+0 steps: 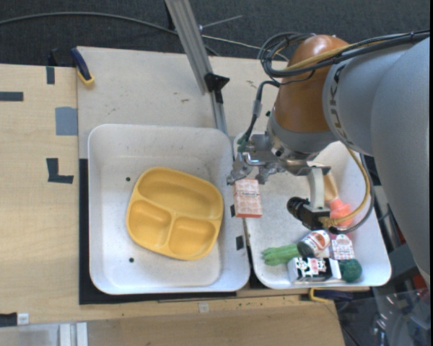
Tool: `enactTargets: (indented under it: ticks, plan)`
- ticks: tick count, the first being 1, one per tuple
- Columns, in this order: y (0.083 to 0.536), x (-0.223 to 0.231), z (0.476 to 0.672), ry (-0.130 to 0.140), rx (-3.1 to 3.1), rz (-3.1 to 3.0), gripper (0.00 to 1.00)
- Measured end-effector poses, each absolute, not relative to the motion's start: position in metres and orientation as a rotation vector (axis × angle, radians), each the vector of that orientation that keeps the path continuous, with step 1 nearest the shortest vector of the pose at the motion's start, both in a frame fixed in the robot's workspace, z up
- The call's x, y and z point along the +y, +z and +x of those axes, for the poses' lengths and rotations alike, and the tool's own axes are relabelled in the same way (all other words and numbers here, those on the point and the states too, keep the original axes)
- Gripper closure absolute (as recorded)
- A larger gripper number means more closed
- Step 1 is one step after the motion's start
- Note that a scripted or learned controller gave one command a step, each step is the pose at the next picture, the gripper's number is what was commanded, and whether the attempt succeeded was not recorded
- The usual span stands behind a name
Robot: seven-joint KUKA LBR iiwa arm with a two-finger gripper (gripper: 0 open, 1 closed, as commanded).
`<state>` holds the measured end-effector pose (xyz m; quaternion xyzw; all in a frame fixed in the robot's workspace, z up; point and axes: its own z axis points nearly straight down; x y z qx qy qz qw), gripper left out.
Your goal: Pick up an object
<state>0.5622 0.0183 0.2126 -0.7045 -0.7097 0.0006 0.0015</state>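
So my claw (254, 166) hangs over the left rim of the right-hand bin (368, 269), close to the ridge where the two bins meet, and a small red-and-white packet (247, 197) sits directly beneath it, its top edge at my fingertips; whether my fingers are spread or pinching that packet I cannot tell, since the wrist hardware covers them. The packet lies upright against the bin's left wall, apart from the rest of the clutter. That clutter crowds the lower right corner of the same bin: a green leafy toy (280, 254), a small round can (316, 243), a black-and-white patterned carton (312, 268), a dark green ball (351, 269), a little pink-and-white box (342, 246), and an orange-pink piece (339, 210) beside a black cylindrical part (301, 210) of my own gear. My broad grey arm (386, 99) and its orange band (308, 85) cover the bin's upper half. The left bin (105, 193) holds one yellow divided tray (175, 213), lying near its centre and tilted slightly, with bare white floor along its left, top and bottom sides. A slanted metal pole (197, 42) comes down just above the shared rim, near my wrist.
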Motion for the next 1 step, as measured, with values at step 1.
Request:
enactTargets:
  ticks: [1]
  plan:
    - [0.2263,0.0751,0.5704,-0.001,-2.229,-2.211,1.00]
